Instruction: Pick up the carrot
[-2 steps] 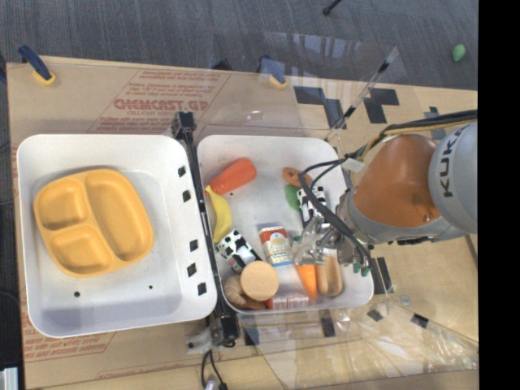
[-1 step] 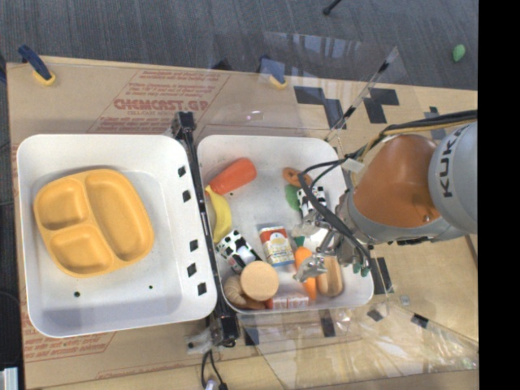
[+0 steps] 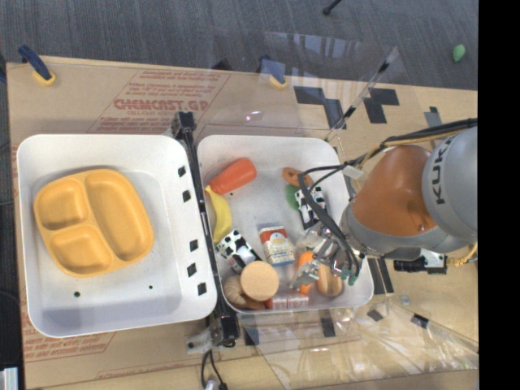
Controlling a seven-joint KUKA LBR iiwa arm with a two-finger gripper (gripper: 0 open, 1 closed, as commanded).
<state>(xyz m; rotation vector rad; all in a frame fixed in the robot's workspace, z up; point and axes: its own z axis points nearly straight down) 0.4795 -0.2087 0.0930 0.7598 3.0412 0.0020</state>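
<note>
Right bin [image 3: 244, 149]: carrot [image 3: 233, 175] lying diagonally.

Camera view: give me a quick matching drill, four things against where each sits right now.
Things:
1. carrot
2. yellow tray
3. banana
4. gripper

Places:
A. left bin
B. low over the right bin's near right corner
C. right bin, far left part
D. right bin, along its left wall

Pairs: 1-C, 2-A, 3-D, 4-B

This looks like a robot lab: a big robot arm [image 3: 422, 193] reaches over 2 white bins [image 3: 106, 315] of toy food on a bench [image 3: 122, 96] covered in cardboard.
</note>
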